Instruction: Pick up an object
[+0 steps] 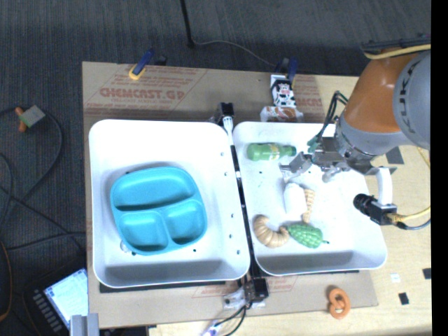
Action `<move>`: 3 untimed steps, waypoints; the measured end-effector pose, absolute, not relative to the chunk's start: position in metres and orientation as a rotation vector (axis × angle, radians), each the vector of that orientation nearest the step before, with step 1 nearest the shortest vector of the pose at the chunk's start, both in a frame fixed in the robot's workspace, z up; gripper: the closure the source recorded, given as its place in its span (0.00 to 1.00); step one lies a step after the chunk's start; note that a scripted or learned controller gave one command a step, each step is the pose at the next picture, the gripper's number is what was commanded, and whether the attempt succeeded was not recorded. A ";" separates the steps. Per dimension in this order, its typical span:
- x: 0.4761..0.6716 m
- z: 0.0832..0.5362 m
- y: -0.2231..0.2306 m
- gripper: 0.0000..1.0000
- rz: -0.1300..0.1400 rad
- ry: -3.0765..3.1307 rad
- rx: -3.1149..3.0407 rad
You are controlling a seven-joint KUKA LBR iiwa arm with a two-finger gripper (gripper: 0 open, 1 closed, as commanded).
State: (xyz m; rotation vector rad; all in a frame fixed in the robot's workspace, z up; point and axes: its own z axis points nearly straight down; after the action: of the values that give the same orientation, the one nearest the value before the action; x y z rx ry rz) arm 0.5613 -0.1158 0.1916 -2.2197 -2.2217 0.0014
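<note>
My gripper hangs over the right bin, its fingers spread apart with nothing between them. Just below it lies a white tube-shaped object. A green bottle rests on its side at the bin's far left corner. Near the front of the bin sit a tan croissant-like toy and a green knobbly toy, touching each other.
The left bin holds a blue divided tray. An orange ring lies on the bench in front of the right bin. A small cow-pattern box stands behind the bins. Clamps hold the board's far edge.
</note>
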 end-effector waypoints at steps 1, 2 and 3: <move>0.573 0.094 -0.147 0.00 0.000 -2.222 -2.221; 0.566 0.088 -0.113 0.00 -0.003 -2.228 -2.230; 0.566 0.099 -0.114 1.00 -0.004 -2.229 -2.232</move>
State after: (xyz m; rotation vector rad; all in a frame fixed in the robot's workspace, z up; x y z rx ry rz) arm 0.5664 -0.1137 0.0986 -2.2319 -2.2288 -0.0038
